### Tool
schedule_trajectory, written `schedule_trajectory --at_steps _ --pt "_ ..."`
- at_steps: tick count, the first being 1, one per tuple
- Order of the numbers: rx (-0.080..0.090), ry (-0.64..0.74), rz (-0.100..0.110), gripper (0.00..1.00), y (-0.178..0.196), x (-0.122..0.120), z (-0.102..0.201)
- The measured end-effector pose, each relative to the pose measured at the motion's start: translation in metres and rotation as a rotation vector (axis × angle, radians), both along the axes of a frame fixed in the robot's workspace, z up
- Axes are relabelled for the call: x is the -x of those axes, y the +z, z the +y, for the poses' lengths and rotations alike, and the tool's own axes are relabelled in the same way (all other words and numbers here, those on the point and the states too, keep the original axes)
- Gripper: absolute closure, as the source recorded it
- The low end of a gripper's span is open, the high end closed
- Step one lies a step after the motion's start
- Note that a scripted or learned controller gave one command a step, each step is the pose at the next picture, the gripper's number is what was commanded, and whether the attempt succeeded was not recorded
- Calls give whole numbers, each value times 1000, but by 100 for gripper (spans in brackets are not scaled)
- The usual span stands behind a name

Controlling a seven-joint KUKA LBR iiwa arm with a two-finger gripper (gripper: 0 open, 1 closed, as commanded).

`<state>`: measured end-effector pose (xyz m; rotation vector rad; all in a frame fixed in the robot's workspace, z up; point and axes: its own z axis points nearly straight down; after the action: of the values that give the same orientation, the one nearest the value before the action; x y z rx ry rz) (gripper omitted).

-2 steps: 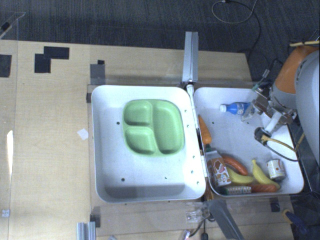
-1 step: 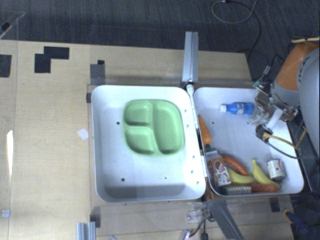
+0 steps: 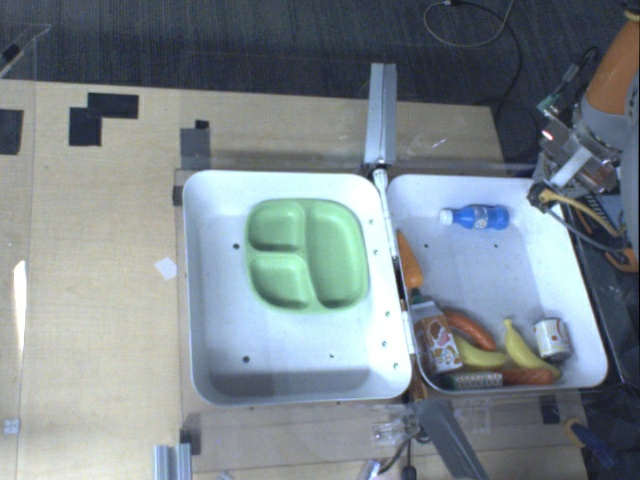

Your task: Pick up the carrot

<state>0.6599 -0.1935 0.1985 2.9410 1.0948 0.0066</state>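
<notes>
Tool (image 3: pixel 562 164) is seen at the upper right corner of the right bin (image 3: pixel 560 258), beneath the grey arm (image 3: pixel 610 93) with its orange band; its state cannot be told. Nothing is seen held by it. Inside the right bin, a blue bottle (image 3: pixel 475 217) is laid near the far wall. The carrot (image 3: pixel 408 260) is found along this bin's left wall, well apart from the tool. A banana (image 3: pixel 520 346) and a small can (image 3: pixel 551 338) are placed at its near right corner. A green divided tray (image 3: pixel 306 253) is set in the left bin (image 3: pixel 215 298).
</notes>
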Motion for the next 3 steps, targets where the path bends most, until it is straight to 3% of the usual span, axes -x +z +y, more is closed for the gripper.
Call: schedule_trajectory --at_steps 3 --pt "6 34 -10 100 34 -5 6"
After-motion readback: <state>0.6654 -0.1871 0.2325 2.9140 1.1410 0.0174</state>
